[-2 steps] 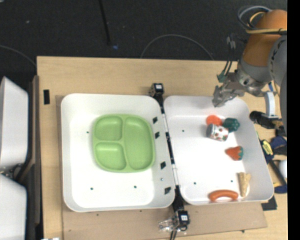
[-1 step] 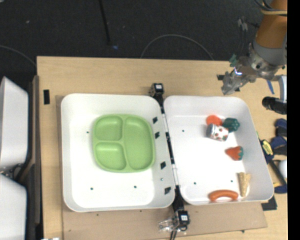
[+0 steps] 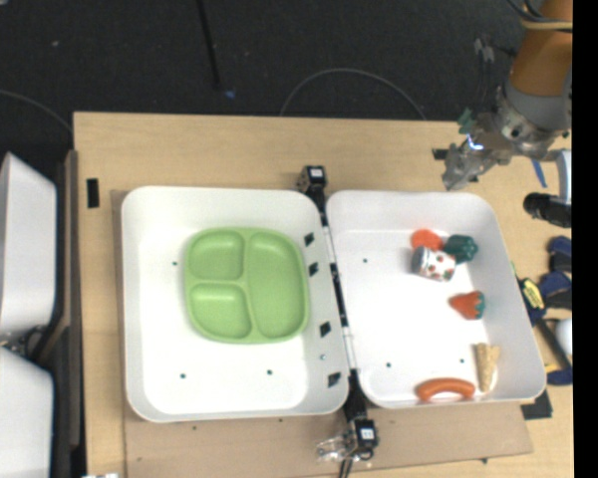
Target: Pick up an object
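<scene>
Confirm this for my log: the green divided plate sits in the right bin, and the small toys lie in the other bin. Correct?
Not quite. In the camera view the green divided plate sits in the left bin; the small toys lie in the right bin.

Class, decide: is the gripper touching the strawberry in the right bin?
Apart. The camera view shows the gripper above the bin's far rim, with bare white floor between it and the strawberry.

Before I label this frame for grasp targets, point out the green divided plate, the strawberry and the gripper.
green divided plate (image 3: 247,285): camera view, on its middle divider.
strawberry (image 3: 466,306): camera view, on its red body.
gripper (image 3: 465,172): camera view, at its tip above the right bin's far edge.
</scene>
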Motion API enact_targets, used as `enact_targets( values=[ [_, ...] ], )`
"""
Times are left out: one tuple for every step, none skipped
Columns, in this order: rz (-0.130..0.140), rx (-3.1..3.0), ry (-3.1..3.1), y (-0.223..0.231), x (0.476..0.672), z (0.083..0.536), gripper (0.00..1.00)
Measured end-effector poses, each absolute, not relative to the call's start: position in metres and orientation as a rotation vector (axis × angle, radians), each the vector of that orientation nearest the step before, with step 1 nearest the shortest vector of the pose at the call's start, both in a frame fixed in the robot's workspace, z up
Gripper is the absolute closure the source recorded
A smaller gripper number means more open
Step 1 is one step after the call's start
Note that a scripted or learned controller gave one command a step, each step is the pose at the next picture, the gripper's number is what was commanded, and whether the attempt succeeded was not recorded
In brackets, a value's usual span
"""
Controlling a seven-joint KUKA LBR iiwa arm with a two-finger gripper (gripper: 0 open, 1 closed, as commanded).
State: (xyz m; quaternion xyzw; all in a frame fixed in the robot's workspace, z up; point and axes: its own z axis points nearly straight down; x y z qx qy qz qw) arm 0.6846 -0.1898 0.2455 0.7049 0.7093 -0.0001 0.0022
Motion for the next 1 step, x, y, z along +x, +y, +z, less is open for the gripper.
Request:
enact_targets(
  values=[
    [-0.001,2.216,2.224,-0.1442,0.6615,0.2551,1.0]
  ],
)
